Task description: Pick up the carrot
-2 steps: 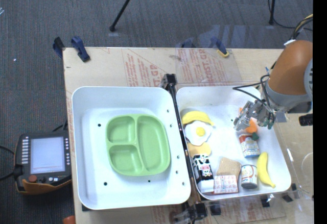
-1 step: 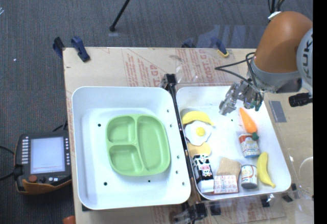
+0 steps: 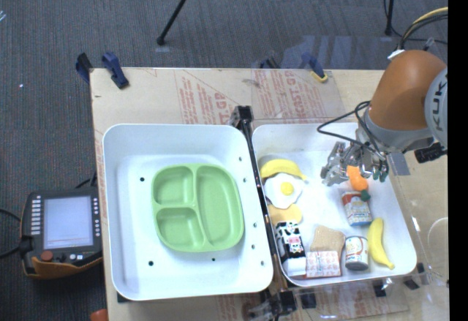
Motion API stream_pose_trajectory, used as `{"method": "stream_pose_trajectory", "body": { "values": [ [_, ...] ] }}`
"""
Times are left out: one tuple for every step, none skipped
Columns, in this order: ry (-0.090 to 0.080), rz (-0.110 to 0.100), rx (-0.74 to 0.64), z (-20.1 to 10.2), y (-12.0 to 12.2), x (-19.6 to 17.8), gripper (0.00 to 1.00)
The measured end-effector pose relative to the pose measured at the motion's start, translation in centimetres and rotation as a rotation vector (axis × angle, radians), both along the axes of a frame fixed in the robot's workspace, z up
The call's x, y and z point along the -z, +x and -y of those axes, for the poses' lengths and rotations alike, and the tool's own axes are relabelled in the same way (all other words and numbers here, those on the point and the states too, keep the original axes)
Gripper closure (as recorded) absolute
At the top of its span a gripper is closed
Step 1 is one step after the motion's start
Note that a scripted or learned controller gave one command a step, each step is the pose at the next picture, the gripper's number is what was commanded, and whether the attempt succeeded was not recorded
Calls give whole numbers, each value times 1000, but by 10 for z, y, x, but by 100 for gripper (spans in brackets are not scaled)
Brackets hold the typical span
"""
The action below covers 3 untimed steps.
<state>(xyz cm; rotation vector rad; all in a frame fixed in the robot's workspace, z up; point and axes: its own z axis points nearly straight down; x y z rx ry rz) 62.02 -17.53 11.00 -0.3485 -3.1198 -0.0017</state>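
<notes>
The gripper [image 3: 354, 167] hangs over the upper right part of the right bin [image 3: 406, 233], its thin metal fingers splayed to either side of the carrot [image 3: 357, 178]. The carrot, a small stubby orange piece with a smooth plastic look, sits right at the fingertips, between and just below them. Whether the jaws are clamped on it or merely standing around it I cannot tell, since the fingers and the carrot overlap from above. The wrist above it carries a rounded, glossy orange band [image 3: 404, 91].

Just below the carrot lies a small bottle [image 3: 357, 208] with a red and blue label, on its side. Beside that, toward the bin's right wall, is a curved yellow banana [image 3: 379, 242]. A second banana [image 3: 281, 168] lies near the bin's left wall, touching a flat fried egg [image 3: 282, 189] with a white rim and round yellow yolk. Lower down are a black-and-white milk carton [image 3: 292, 239], a tan slice of bread [image 3: 328, 240], a pink patterned packet [image 3: 322, 264] and a small can [image 3: 356, 253].

The left bin [image 3: 121, 166] holds a pale green tray [image 3: 197, 208] with three compartments, smooth and rounded at the corners. Both bins rest on a brown cardboard-covered bench [image 3: 183, 96].
</notes>
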Motion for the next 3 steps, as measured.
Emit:
{"method": "stream_pose_trajectory", "body": {
  "values": [
    [-1,5,283,-44,-84,-54,100],
    [-3,11,125,25,-57,-133,100],
    [0,3,159,-28,-87,23,100]
  ]
}}
